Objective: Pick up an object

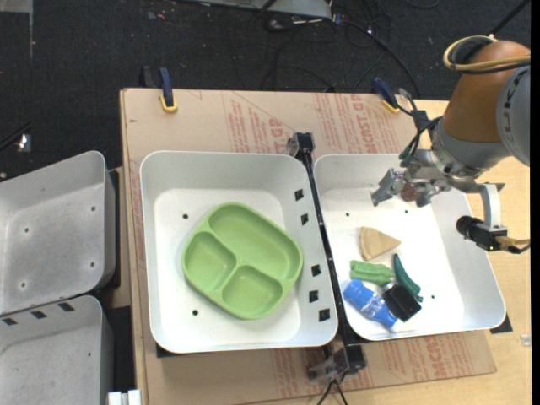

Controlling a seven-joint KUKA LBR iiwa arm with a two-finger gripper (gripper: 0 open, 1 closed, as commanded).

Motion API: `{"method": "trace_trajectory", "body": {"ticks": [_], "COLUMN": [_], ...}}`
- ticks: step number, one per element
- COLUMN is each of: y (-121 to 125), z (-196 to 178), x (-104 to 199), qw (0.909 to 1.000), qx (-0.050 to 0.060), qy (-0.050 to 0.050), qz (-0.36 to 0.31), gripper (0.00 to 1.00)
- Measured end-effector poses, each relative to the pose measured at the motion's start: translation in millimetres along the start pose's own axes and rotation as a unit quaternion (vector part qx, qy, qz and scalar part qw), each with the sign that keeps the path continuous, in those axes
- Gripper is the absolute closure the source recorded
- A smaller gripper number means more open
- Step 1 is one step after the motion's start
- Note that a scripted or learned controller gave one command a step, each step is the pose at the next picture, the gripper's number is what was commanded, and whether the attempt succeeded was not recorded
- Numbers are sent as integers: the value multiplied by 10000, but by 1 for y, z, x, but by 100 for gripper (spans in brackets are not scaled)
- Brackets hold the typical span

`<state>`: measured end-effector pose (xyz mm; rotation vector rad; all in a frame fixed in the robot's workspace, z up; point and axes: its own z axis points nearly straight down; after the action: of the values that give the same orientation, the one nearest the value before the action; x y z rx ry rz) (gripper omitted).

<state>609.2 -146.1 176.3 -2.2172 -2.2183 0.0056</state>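
Observation:
My gripper (407, 189) hangs over the far part of the right bin (472, 270), open, with nothing between its fingers. Nearer the camera in that bin lie a tan wedge (378, 242), a light green piece (371, 271), a blue object (368, 301) and a black and dark teal brush-like tool (403, 291). The wedge lies a short way in front of the gripper and apart from it. The other three are clustered by the bin's near left corner.
A green divided plate (242, 260) lies in the left bin (164, 226). A black divider (321, 251) runs between the two bins. White trays (51, 226) stand off the bench at left. The arm's orange band (489, 66) rises at the far right.

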Motion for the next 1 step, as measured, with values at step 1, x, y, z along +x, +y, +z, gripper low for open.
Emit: {"method": "trace_trajectory", "body": {"ticks": [1], "y": [1], "z": [51], "x": [-9], "qw": [10000], "qx": [-5], "qy": [-4], "qz": [10], "gripper": [0]}}
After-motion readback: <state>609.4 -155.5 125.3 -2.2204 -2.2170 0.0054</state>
